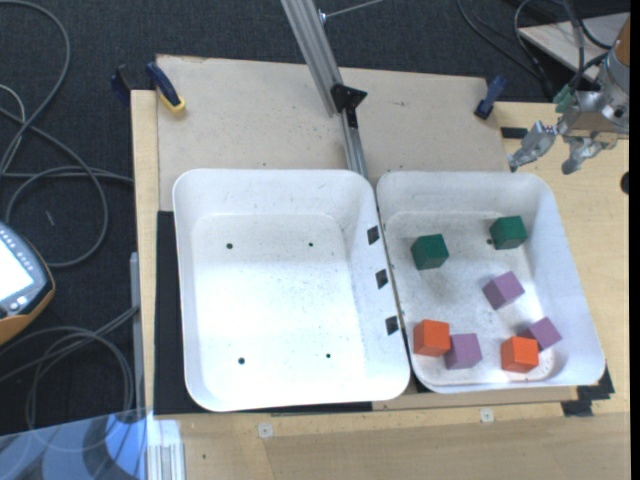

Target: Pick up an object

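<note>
At two o'clock above the table [250,118], we see the gripper [555,153] hanging released, fingers spread and holding nothing, just outside the right bin [570,258]. Nothing is picked yet, we judge: seven cubes lie inside, the nearest green cube [508,232] toward its far wall.

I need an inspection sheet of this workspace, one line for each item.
Surface: wooden bench bearing the left bin and the right bin side by side.
Job's things: in the right bin, two green cubes, three purple cubes, two orange cubes.
Clutter: blue clamps at the bench's far edge.
Grippers: gripper open, above the right bin's far right corner, holding nothing.
Cables: black cables on the floor at left.
Surroundings: dark floor, metal pole.
</note>
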`<state>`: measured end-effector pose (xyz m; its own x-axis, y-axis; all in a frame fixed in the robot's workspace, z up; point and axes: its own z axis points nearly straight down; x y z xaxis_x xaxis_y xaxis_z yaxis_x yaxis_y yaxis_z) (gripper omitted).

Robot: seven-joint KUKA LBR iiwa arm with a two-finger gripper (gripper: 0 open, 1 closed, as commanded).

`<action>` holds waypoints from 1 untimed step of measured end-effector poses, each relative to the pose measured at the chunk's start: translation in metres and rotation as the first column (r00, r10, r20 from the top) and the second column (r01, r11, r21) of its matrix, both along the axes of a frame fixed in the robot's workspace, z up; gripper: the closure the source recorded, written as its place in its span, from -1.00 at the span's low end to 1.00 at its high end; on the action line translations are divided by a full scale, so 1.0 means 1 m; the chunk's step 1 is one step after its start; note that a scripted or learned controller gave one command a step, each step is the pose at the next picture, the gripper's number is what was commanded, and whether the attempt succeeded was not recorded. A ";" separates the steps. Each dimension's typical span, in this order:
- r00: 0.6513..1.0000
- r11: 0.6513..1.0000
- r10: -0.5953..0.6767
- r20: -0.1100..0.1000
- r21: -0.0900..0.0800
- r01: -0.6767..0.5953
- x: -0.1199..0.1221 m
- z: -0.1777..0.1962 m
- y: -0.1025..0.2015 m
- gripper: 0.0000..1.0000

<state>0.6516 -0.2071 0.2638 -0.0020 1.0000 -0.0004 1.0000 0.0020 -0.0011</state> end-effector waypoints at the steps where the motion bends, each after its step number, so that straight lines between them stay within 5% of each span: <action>1: 1.000 1.000 -0.003 -0.006 0.002 0.003 0.007 -0.069 -0.011 -1.00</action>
